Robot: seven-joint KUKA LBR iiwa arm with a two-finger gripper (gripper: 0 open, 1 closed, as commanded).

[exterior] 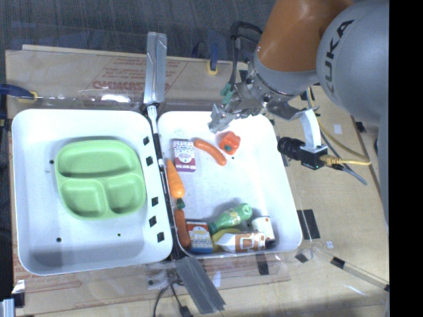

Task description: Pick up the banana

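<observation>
While my gripper (221,116) hung over the back edge of the right bin (285,183), I logged the layout. Grip state: blurred at the tip, could not tell if spread or closed. Nothing seen held.

Arm: came in from the right, orange band (297,25) high at the back, wrist tilted down twd the bin's rear wall.

Right bin, back half:
- red pepper (229,142), just beside and in front of the gripper, apart from it.
- sausage (210,152), lying slantwise, near-touching the pepper's left side.
- small box (184,155) w/ dark-red label, left of the sausage.

Right bin, left wall:
- carrot (174,180), lengthwise along the wall, just in front of the box.
- a 2nd brown-orange stick (180,222) in line w/ it, nearer the front.

Right bin, front:
- green bottle (232,216) on its side, lying over a pale bottle (241,242) w/ orange label.
- red-labelled can (198,236) at their left, touching the pile.

Banana: could not pick it out for certain. Only candidate was a yellowish patch under the green bottle in the front pile; too small to tell. That pile lay well apart from the gripper, at the opp. end of the bin.

Left bin (33,177): green divided tray (99,177), flat, approx. centred.
</observation>
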